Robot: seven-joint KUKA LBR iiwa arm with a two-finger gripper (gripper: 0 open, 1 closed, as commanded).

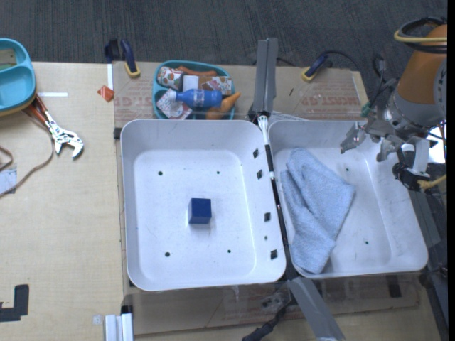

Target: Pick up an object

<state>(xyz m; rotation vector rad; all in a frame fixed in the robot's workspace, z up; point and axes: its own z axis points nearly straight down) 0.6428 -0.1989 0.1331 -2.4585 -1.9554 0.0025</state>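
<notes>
Blue block (200, 211) sits alone near the middle of the left bin (142, 261). Light-blue towel (317, 208) lies crumpled in the right bin (398, 254) — left half. Gripper (370, 145) hovers at the right bin's upper right corner, fingers spread, grasping nothing — well apart from the block.

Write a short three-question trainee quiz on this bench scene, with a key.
1. True or false: the blue block lies in the same bin as the light blue towel.
2. Multiple choice: where is the gripper? A) over the block, B) above the far right part of the right bin, C) over the wrench.
3. Fill in: behind the left bin stands a blue tub full of small ____.

Key: 1 false, the block sits alone in the left bin; 2 B; 3 items.
</notes>
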